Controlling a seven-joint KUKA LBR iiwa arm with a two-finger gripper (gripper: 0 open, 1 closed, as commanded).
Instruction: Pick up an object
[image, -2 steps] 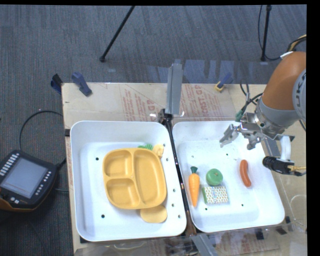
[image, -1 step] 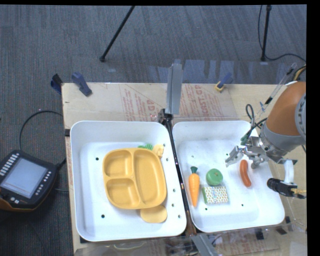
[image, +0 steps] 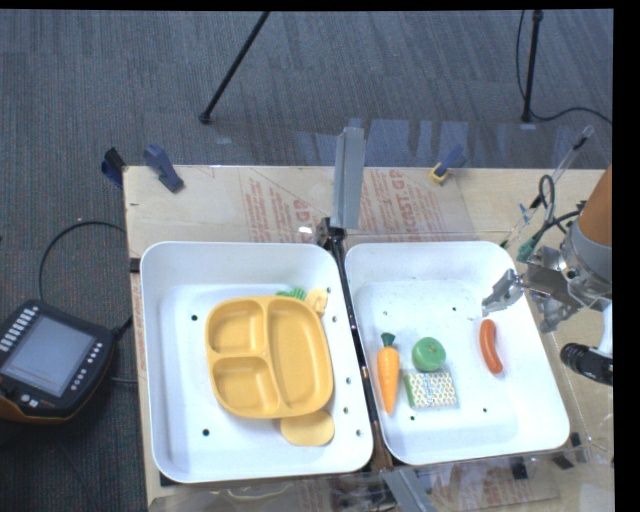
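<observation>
A: Camera view, biggest first: the left bin (image: 170, 300) carries a yellow divided tray (image: 268, 357). The right bin (image: 440, 265) holds a carrot (image: 387, 373), a sausage (image: 490, 346), a patterned block (image: 431, 389) and a green round piece (image: 429, 352).

B: And the gripper (image: 505, 291)?

A: At the right bin's far right edge, just above the sausage. I cannot tell how its fingers stand.

B: What could go wrong?

A: The sausage lies close to the bin wall, so I'd guess a finger could catch the rim or roll it aside.

B: Surroundings?

A: Cardboard-topped bench (image: 260, 200), grey carpet (image: 120, 80), a pendant (image: 45, 358) on the floor.
</observation>
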